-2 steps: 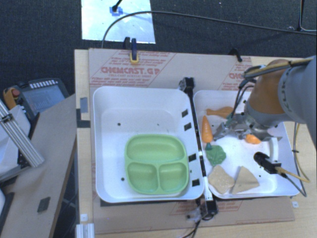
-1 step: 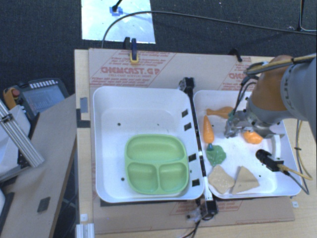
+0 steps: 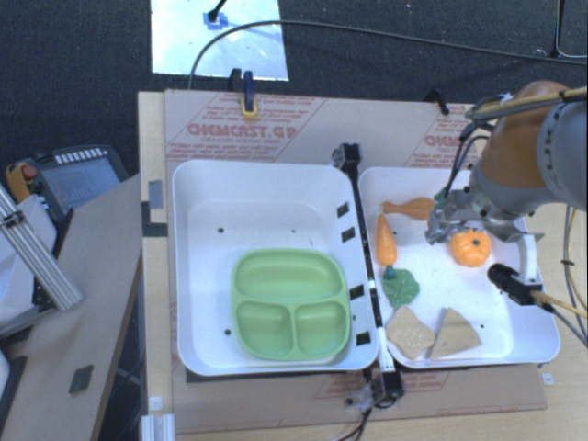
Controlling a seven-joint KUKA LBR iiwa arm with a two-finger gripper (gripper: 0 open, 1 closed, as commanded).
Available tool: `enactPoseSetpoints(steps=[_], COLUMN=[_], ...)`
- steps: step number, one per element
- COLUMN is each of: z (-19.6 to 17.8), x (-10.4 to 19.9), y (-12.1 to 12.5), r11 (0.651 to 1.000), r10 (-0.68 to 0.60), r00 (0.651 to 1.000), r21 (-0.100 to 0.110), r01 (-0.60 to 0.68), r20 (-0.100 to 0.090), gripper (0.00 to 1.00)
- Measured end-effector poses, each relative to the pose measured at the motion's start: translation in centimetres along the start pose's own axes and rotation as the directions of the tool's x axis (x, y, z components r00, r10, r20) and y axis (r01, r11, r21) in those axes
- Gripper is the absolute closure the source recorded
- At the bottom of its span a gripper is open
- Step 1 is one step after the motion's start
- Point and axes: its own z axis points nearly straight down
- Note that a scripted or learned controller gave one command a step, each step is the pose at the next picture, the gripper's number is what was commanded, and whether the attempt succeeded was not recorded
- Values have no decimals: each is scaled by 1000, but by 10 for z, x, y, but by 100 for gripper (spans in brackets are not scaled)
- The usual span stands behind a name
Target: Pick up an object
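Two white plastic bins (image 3: 266, 186) are sitting side by side on a cardboard-covered bench (image 3: 276, 122) over dark carpet. The gripper (image 3: 445, 224) is hovering in the right bin, just beside a small orange pumpkin (image 3: 471, 248); whether it is grasping anything I cannot tell. A green divided plate (image 3: 290, 303) is lying in the left bin.

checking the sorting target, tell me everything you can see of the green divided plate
The green divided plate is pale lime, plastic-looking, a rounded rectangle with three compartments: one long across the far side, two smaller along the near side. It lies flat, right way up, on the floor of the left bin, toward its near right corner. Nothing rests in it, and only the bin touches it.
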Motion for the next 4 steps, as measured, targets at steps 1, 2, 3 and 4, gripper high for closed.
enactPoseSetpoints(steps=[1,2,3,4], z=[-57,-77,-79,-72], x=[-6,-7,38,89], y=[10,11,12,8], r11=[1000,1000,1000,1000], r10=[0,-1,-5,-5], r00=[1000,1000,1000,1000], r21=[-3,0,2,4], r01=[0,1,5,5], r20=[1,0,-2,-2], gripper=[100,100,100,100])
